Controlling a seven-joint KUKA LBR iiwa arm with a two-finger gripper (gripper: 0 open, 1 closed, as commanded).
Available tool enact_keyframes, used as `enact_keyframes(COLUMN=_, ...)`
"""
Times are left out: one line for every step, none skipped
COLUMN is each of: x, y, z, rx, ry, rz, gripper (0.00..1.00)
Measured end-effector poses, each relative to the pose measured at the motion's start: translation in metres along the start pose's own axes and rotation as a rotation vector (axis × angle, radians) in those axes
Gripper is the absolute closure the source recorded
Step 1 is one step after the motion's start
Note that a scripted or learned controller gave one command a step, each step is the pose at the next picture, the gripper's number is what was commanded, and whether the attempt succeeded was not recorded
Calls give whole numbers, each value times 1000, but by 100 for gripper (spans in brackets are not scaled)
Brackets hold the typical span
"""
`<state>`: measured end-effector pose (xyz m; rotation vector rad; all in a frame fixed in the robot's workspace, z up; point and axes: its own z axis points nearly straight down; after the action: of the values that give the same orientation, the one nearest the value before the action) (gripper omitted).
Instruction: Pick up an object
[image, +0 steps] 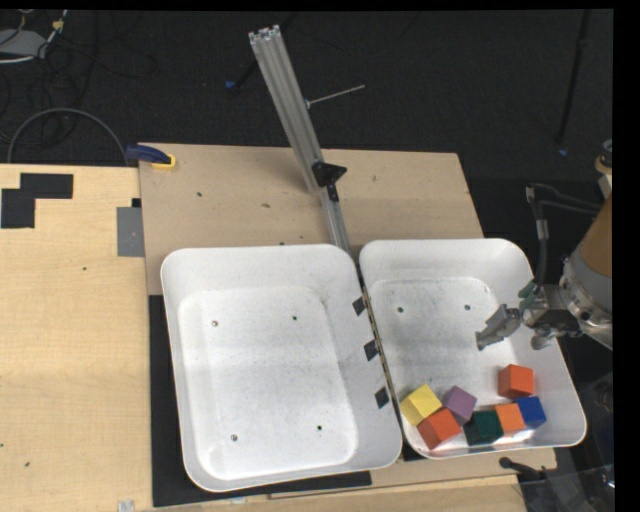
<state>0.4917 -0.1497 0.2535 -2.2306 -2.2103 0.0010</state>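
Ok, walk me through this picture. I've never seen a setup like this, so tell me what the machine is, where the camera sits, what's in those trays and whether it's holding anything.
One camera looks down at a slant on a bench. Two shallow white bins sit side by side: the left bin and the right bin. The machine is a robot arm reaching in from the right edge; its gripper, the two-finger grasping part, hangs over the right bin with nothing visible between its fingers. Small coloured blocks cluster in that bin's near corner: a yellow block, a purple block, a red block, a green block, two orange ones and a blue one. The slanted metal bar behind the bins is part of the rig.
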Motion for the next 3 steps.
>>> enact_keyframes(x=-36, y=19, z=-92, rx=-8, ry=-4, rz=-1, gripper=0)
enact_keyframes(x=-36, y=22, z=-125, rx=-4, ry=-2, rz=-11, gripper=0)
enact_keyframes(x=3, y=-5, z=-195, rx=-8, ry=-1, rz=-13, gripper=0)
